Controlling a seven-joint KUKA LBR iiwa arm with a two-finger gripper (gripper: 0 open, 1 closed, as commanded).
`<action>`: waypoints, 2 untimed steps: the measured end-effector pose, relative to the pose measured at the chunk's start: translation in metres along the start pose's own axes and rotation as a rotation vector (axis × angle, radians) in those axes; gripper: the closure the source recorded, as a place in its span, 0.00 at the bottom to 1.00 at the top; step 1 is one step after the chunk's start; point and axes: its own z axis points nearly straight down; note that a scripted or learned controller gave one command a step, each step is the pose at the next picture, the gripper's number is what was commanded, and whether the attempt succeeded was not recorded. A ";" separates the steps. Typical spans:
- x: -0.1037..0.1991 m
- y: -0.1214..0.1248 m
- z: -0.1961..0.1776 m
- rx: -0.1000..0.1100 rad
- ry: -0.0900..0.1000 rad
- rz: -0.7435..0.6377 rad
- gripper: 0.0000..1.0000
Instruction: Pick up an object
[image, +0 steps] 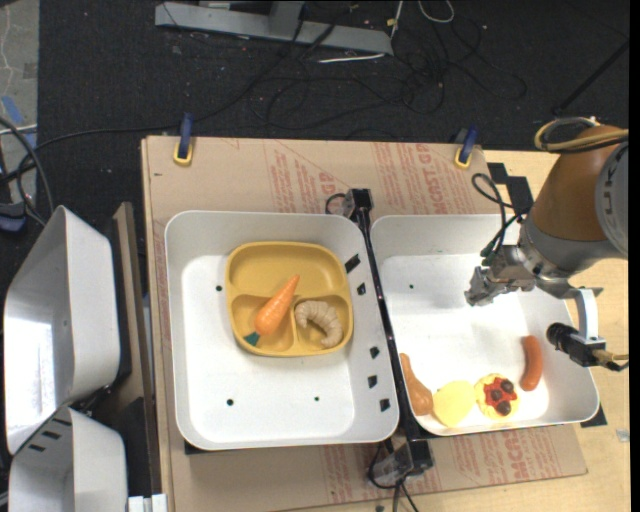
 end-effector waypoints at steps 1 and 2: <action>0.007 -0.005 -0.048 -0.003 0.000 -0.005 1.00; 0.007 -0.004 -0.083 -0.004 -0.001 -0.005 1.00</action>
